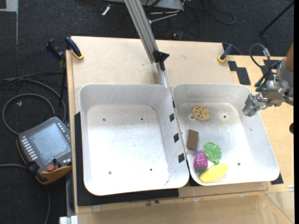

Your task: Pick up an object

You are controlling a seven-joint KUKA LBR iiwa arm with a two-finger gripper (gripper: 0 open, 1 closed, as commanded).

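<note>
The right bin (pixel 261 143) holds several small items. A round tan cookie (pixel 201 113) lies toward its back. A brown block (pixel 192 139) rests near the left wall. At the front sit a purple grape bunch (pixel 201 160), a green leaf (pixel 213 151) and a yellow corn-like piece (pixel 214 172), close together. My gripper (pixel 251 106) hovers at the bin's back right corner, above the rim, well to the right of the cookie. Nothing shows between its fingers.
The left bin (pixel 93 125) stands beside the right one, sharing a middle edge. A slanted metal pole (pixel 142 27) rises from between the bins at the back. Yellow clamps (pixel 76 52) hold the board's far corners. A teach pendant (pixel 44 146) lies off the bench at left.
</note>
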